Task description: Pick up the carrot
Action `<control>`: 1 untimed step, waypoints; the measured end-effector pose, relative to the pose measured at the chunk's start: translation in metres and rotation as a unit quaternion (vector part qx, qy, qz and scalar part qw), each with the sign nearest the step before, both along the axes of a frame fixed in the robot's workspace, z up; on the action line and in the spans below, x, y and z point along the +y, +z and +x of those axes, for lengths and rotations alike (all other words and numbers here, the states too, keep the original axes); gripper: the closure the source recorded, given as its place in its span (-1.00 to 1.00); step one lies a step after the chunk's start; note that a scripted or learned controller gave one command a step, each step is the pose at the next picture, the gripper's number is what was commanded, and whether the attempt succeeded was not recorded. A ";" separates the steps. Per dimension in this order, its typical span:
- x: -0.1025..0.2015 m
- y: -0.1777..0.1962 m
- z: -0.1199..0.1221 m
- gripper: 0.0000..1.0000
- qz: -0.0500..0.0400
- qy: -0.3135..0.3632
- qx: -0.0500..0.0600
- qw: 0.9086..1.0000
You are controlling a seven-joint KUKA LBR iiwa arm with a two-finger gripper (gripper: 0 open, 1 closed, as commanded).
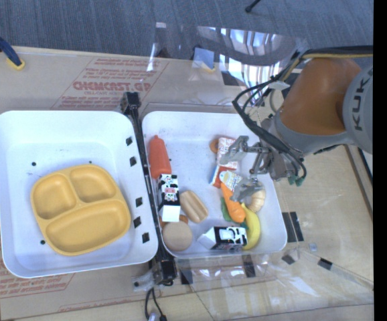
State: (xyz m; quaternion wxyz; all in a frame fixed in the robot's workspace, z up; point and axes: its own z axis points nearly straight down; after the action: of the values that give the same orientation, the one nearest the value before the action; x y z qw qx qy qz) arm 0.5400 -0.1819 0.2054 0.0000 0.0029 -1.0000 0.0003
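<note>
While hovering low over right bin (180,122), seems mid-approach, pre-grasp. Nearest: carrot (231,206) at bin's front-right, touching banana (252,225). Above it, hand (249,179), fingers apart, nothing gripped. Next: drop straight onto carrot w/o nudging banana, then clamp. Farther right: arm reaching in, wrist bent downward.

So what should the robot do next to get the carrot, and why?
Probably lower the gripper a little straight down. It hangs right over the carrot, which lies in the right bin squeezed between the banana and a packet, so a careful drop seems best.
</note>
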 end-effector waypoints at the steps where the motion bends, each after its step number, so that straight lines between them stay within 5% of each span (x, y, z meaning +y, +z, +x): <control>1: -0.015 -0.113 0.009 -1.00 0.000 0.026 -0.002 1.000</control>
State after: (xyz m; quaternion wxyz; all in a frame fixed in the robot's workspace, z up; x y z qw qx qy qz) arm 0.5490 -0.1968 0.0920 -0.0017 0.0291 -0.9996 0.0005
